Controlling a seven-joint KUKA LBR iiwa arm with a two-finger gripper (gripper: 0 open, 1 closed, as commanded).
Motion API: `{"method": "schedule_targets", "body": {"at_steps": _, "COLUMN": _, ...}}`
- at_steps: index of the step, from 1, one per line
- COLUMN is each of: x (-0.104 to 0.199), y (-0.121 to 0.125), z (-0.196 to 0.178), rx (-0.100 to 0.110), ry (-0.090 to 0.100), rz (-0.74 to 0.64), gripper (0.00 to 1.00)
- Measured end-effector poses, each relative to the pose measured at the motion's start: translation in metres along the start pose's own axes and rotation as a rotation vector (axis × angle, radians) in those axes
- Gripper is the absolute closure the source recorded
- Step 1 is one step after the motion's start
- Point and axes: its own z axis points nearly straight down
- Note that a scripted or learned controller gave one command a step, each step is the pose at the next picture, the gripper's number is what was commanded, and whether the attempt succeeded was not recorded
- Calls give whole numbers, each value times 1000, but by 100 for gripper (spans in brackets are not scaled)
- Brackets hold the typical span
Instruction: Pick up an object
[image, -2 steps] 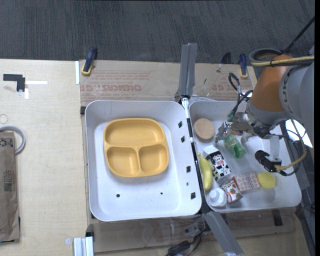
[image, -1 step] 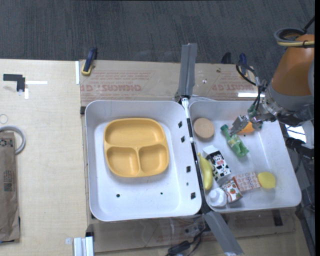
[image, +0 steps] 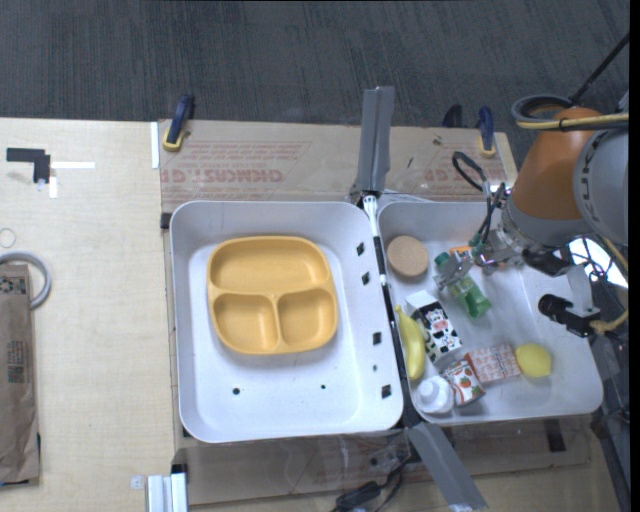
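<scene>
Here, jaws (image: 458, 266) above green bottle (image: 471, 297)

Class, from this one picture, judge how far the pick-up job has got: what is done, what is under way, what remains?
Done: the tool has reached into the right bin. Under way: it sits low over the green object, beside the round tan disc. Whether it grips anything cannot be told. Left: a clear lift. The banana and lemon lie in the bin.
</scene>
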Motion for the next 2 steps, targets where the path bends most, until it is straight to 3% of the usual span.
{"method": "schedule_targets", "body": {"at_steps": 1, "x": -1, "y": 0, "z": -9, "rx": -1, "ry": -1, "rz": 4, "gripper": 100}}
{"method": "schedule_targets", "body": {"at_steps": 2, "x": 50, "y": 58, "z": -110, "rx": 0, "ry": -1, "rz": -79, "gripper": 100}}
